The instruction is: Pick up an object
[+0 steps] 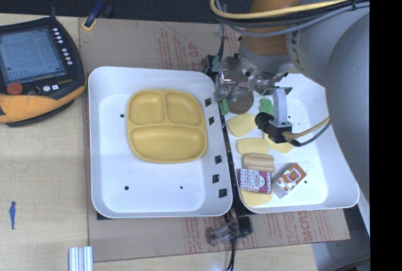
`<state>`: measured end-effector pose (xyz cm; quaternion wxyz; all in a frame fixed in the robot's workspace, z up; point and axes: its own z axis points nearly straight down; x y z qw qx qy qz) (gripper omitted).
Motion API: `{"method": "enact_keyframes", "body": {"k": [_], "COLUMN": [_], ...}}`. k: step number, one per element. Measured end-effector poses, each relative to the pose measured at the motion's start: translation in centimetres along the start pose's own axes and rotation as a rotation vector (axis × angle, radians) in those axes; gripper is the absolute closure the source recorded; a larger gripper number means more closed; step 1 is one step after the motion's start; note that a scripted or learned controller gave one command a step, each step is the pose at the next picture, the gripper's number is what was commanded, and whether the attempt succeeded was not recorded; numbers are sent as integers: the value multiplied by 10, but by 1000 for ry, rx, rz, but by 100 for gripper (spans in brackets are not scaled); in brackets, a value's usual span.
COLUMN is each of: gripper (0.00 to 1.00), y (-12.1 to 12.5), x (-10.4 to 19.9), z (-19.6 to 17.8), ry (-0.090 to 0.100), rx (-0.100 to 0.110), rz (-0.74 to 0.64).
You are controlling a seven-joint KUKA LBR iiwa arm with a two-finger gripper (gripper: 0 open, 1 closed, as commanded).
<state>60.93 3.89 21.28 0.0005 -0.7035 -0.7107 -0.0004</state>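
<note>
Claw [251, 90] lowered into the upper left of the right bin [326, 194], among crowded small items.

Whether it is apart or together cannot be told, since it is masked by the wrist, and nothing is seen held. A miss or a double grab is judged likely, because the pale food pieces [246, 125], hot dog [258, 161], red packet [255, 181] and brown carton [289, 179] are packed together; the yellow tray [167, 125] lies left of centre.

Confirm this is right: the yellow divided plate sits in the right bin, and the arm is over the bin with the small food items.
Not quite. The camera view shows the yellow divided plate in the left bin, not the right one. The rest holds: the arm is over the right bin, which holds the small food items.
</note>
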Motion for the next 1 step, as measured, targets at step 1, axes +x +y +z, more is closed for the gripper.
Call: {"method": "enact_keyframes", "body": {"k": [1], "gripper": [100], "y": [-1], "x": [-30], "z": [18], "ry": [-3], "rx": [6], "rz": [9]}}
